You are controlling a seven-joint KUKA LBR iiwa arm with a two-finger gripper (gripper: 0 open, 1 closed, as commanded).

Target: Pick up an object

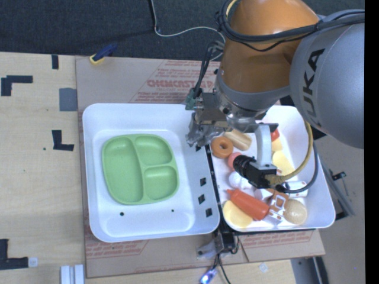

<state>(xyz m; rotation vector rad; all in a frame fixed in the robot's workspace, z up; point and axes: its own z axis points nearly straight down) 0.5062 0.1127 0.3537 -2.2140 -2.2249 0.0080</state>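
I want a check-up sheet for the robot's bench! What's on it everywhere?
Surface: cardboard-covered bench bearing two white bins side by side.
Job's things: right bin holds toy food: doughnut, orange carrot-like piece, yellow and tan pieces.
Clutter: green divided plate in the left bin.
End effector: end effector above the wall between the bins; holds nothing visible.
Cables: thin white cable at the back; yellow hose by the wrist.
Surroundings: black markers on the bench, dark floor.

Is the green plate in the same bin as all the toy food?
No, the green plate lies alone in the left bin, while the toy food is piled in the right bin.
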